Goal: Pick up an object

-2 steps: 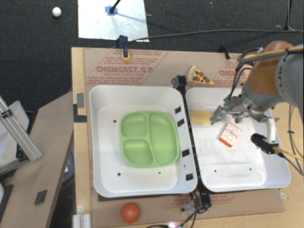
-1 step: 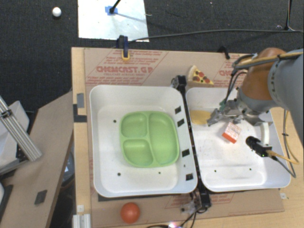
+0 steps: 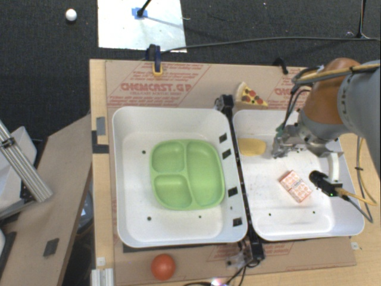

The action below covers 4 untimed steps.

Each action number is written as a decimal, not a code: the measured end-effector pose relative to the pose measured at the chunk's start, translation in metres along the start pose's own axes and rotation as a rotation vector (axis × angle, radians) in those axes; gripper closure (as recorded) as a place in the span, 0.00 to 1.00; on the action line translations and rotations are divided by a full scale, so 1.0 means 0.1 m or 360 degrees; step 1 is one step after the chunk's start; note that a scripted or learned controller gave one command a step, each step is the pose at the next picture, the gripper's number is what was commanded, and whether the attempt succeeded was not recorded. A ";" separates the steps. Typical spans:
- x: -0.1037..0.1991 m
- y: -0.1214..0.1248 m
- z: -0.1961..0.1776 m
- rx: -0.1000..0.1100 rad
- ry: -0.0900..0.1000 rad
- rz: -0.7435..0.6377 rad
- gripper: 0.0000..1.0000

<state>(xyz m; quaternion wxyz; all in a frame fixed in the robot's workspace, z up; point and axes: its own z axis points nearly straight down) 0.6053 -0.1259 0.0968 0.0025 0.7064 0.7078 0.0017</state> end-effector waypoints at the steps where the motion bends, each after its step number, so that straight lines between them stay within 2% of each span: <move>1: 0.05 0.02 -0.63 0.0001 0.0001 -0.0005 1.00; 2: 0.06 0.14 -1.18 -0.0002 0.0000 -0.0007 1.00; 3: 0.06 0.16 -1.72 -0.0003 0.0000 -0.0007 1.00; 4: 0.61 0.32 -1.71 0.0002 0.0004 -0.0012 1.00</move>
